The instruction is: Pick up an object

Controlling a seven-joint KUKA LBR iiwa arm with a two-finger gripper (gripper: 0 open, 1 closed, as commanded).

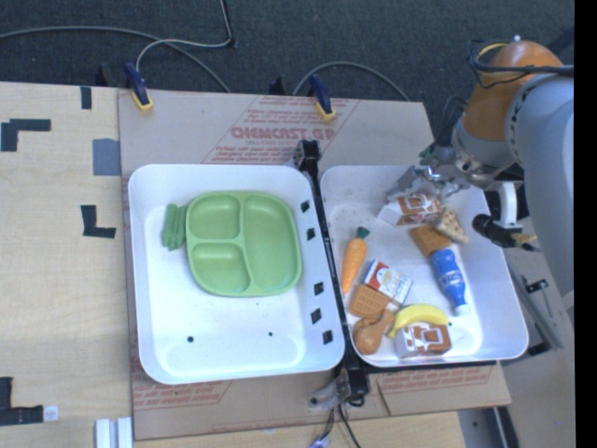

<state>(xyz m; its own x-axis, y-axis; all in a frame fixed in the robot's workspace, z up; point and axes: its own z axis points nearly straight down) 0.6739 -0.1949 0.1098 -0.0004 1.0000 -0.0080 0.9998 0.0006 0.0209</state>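
My gripper (426,177) hangs over the far part of the right bin (494,339), just above a brown-and-white snack packet (416,209). Beside the packet lie a tan wedge (451,224) and a brown biscuit-like piece (429,241). A blue bottle (449,280) lies nearer the front. An orange carrot (353,261) rests along the bin's left wall. A small red-and-white box (385,283), a banana (417,316), a brown-and-white carton (425,342) and a brown drumstick (370,332) crowd the front.
The left bin (233,357) holds a green divided plate (244,243) with a small green ridged item (173,225) at its left. A black divider (322,250) runs between the bins. Two clamps (140,89) hold the cardboard sheet at the back.
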